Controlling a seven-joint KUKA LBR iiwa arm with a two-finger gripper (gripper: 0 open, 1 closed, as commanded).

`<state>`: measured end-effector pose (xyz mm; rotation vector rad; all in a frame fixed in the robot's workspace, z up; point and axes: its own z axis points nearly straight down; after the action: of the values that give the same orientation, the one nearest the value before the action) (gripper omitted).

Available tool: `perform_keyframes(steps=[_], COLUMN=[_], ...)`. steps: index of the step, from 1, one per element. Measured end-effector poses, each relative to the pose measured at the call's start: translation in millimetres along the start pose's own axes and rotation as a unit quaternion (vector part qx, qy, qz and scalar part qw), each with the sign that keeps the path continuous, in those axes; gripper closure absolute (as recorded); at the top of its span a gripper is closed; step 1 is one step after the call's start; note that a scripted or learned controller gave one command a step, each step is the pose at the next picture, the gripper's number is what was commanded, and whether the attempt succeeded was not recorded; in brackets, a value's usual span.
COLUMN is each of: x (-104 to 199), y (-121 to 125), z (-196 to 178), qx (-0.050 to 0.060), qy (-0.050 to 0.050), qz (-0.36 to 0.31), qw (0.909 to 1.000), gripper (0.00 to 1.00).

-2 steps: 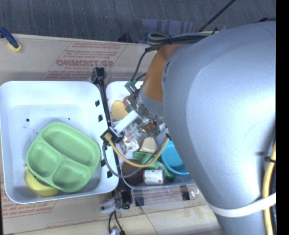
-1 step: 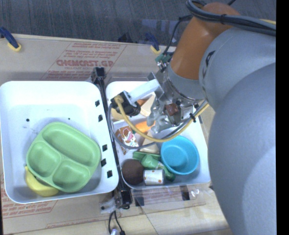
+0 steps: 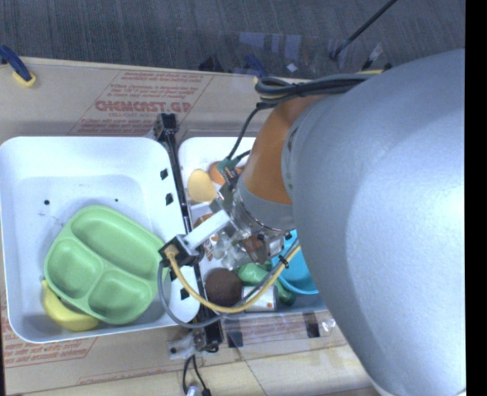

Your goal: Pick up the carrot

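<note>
Carrot: most likely the small orange piece at the far end of the right bin, touching a pale yellow lump and partly tucked under the arm. Hard to be sure, with so little of it on show.

Hand: low in the same bin, nearer the front, over a clutter of a brown ball, a green piece and a blue bowl. Spread or pressed together: cannot tell from this angle. Nothing visibly pinched.

To do the step well: lift clear of the clutter first, then shift toward the far end. Line up across the carrot's narrow width, away from the yellow lump, to avoid grabbing both. Come down gently, mind the bin wall close by, and close only once centred.

Left bin with its green tray: no part in this.
</note>
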<state>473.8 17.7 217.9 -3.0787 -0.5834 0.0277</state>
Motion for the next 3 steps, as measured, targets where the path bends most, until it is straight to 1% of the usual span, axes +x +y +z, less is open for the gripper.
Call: perform_keyframes(steps=[1,2,3], x=[25.5,25.3,10.8], y=[-61.7,-60.5,-17.7], z=[-9.1,-18.2,28.2], qx=[-0.003,-0.003,0.0], qy=[0.003,-0.001,0.002], qz=[0.077,0.072,-0.065], qw=[0.9971,0.9974,0.9979], gripper=[1.0,1.0,1.0])
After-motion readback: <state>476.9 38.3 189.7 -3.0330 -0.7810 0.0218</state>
